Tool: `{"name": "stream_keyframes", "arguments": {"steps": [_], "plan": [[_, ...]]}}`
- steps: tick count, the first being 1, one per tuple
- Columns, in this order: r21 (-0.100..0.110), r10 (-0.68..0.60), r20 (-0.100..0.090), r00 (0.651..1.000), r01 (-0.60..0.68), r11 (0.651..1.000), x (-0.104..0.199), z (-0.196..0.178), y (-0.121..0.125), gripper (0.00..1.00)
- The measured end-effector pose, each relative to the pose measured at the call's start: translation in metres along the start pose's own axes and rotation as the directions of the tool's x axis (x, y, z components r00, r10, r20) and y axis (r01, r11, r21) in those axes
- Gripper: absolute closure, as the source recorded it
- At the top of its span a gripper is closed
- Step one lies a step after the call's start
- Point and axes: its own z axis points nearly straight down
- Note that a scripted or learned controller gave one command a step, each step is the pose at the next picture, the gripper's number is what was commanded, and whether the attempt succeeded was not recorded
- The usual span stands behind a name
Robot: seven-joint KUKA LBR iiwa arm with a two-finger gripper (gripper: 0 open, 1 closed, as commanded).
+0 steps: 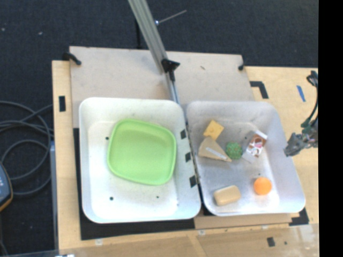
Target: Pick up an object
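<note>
Watching from my station, I see the gripper at the right side of the bench, outside the right bin and just past its right wall. It is small and dark against the wood, so I cannot tell how its jaws stand, and I see nothing between them. Nearest to the jaws, inside the bin, is a small red and white packet; beyond it a green ball touches a pale wedge. A yellow block lies farther back. An orange ball and a tan block sit toward the bin's front. Farthest away, the left bin carries a green plate.
</note>
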Motion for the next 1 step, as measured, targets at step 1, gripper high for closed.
{"name": "stream_keyframes", "arguments": {"steps": [1], "plan": [[0.004, -0.003, -0.002, 1.000, 0.003, 1.000, 0.0474, 0.0111, 0.0129, 1.00]]}}
